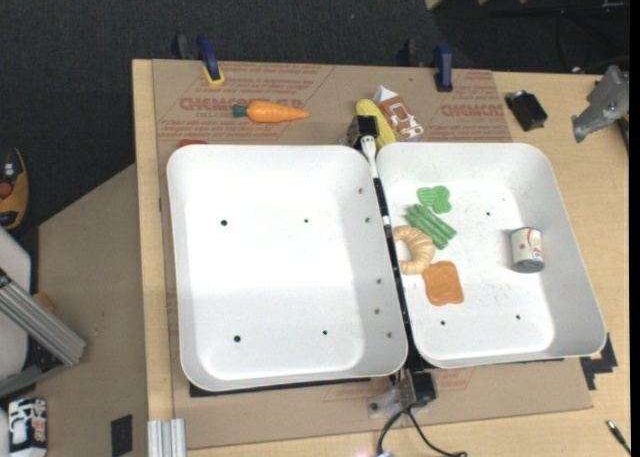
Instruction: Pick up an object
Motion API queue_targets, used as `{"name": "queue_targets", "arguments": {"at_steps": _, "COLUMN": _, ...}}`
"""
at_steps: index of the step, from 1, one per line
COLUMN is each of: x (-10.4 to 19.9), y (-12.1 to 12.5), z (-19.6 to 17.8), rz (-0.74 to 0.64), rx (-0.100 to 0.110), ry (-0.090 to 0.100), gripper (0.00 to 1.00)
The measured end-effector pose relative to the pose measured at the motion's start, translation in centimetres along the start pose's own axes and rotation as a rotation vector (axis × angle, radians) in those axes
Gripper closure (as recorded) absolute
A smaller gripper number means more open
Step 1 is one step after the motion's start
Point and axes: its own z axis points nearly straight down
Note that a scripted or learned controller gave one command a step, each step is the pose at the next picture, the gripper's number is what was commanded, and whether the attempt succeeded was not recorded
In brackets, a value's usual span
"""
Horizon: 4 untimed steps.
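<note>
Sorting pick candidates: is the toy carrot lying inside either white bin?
No, the toy carrot lies on the cardboard behind the left bin.

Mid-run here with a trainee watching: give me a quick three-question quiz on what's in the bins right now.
1. True or false: the small can lies in the right bin.
2. Which item touches the orange piece? A) the can B) the tan croissant-shaped toy C) the carrot
3. Fill in: the carrot lies on the ____ behind the left bin.

Key: 1 true. 2 B. 3 cardboard. The gripper sits at the right edge, away from the items; its fingers are unclear.
</note>
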Motion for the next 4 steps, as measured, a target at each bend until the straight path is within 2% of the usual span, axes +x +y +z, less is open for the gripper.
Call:
{"name": "queue_targets", "arguments": {"at_steps": 1, "x": 0.0, "y": 0.1, "z": -1.1, "rz": 0.000, "rx": -0.005, "ry": -0.001, "gripper": 1.00}}
{"name": "queue_targets", "arguments": {"at_steps": 2, "x": 0.0, "y": 0.1, "z": -1.1, "rz": 0.000, "rx": -0.004, "ry": -0.001, "gripper": 0.00}}
{"name": "queue_targets", "arguments": {"at_steps": 3, "x": 0.0, "y": 0.1, "z": -2.2, "rz": 0.000, "rx": -0.009, "ry": -0.003, "gripper": 1.00}}
{"name": "queue_targets", "arguments": {"at_steps": 4, "x": 0.0, "y": 0.1, "z": -2.1, "rz": 0.000, "rx": -0.007, "ry": -0.003, "gripper": 0.00}}
